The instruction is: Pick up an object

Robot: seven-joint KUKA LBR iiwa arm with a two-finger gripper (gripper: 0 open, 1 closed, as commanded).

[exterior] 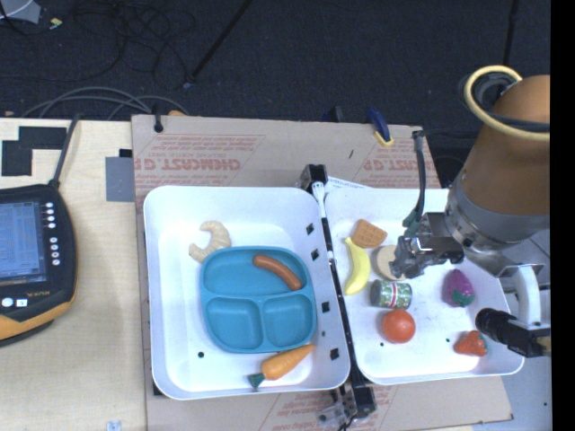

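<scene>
gripper [406, 260] over round tan disc [387, 261]; perhaps touching | cylindrical can [392, 294] below

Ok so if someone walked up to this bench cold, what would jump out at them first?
Probably the blue divided tray in the left bin, with a sausage lying in its top compartment and a carrot just off its lower right corner. Next, the arm's gripper low over the right bin, just above a small green can beside a banana and a tomato.
</scene>
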